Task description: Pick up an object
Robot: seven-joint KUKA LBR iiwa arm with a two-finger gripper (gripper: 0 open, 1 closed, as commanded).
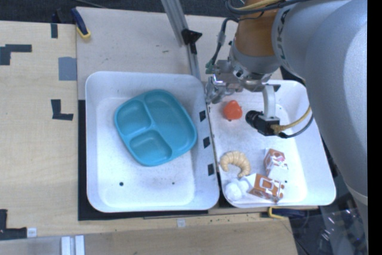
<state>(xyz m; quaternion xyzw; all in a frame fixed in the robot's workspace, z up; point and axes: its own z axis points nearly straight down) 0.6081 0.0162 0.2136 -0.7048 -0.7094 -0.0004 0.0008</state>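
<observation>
Gripper (213, 88) at right bin (298, 188) left rim

No lettering, label, brand or number is legible anywhere on the bench, bins or objects.

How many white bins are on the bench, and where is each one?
2. The left bin holds a blue tray; the right bin lies under the arm, beside it.

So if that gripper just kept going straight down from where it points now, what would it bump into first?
Probably the right bin's white floor near its left wall; the gripper hangs left of the orange object, though depth is unclear.
</observation>
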